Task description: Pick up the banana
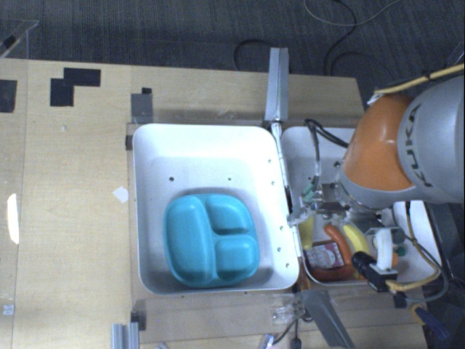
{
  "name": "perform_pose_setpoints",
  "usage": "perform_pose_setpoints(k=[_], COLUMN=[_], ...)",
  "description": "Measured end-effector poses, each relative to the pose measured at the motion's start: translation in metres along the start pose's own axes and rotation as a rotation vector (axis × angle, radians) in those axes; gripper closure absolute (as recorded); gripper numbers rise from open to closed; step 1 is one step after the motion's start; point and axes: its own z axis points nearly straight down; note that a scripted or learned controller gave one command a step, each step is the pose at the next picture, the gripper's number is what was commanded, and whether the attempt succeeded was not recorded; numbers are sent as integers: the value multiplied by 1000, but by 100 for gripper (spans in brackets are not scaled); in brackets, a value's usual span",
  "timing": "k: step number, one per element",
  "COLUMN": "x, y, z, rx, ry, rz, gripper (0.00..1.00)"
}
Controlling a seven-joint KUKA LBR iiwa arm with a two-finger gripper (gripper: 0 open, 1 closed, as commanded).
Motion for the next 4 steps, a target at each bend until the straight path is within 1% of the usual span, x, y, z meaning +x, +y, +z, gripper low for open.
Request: perform_pose_setpoints(k=[1,2,3,4], x=[14,45,-10,50], y=[7,6,0,40], z=[0,1,0,0], rx=[0,1,-1,0], ry=[0,0,0,0], rz=[-14,-241,-240,-257], gripper=[0,0,0,0])
